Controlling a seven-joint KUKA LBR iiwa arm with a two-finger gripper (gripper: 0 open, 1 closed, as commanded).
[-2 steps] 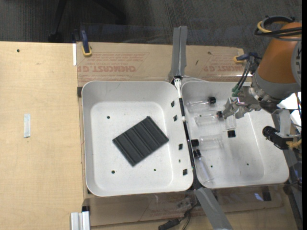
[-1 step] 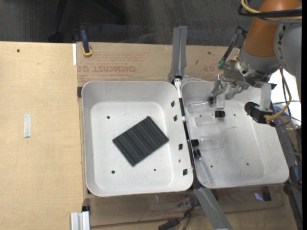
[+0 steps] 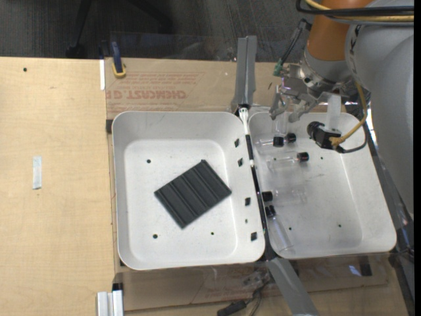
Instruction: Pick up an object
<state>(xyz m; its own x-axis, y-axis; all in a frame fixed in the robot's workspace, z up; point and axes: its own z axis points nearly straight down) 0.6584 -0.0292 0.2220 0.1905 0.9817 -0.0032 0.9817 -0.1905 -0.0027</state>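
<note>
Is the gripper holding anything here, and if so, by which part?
Nothing visible: the gripper hangs over the right bin; the dark ridged pad lies in the left bin.

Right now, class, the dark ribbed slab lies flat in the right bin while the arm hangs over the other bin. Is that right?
Not quite. The camera view shows the dark ribbed slab lying flat in the left bin; the arm hangs over the right bin.

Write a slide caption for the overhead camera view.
Robot arm's pincer hovers over the right bin; a dark ribbed pad lies in the left bin.
</note>
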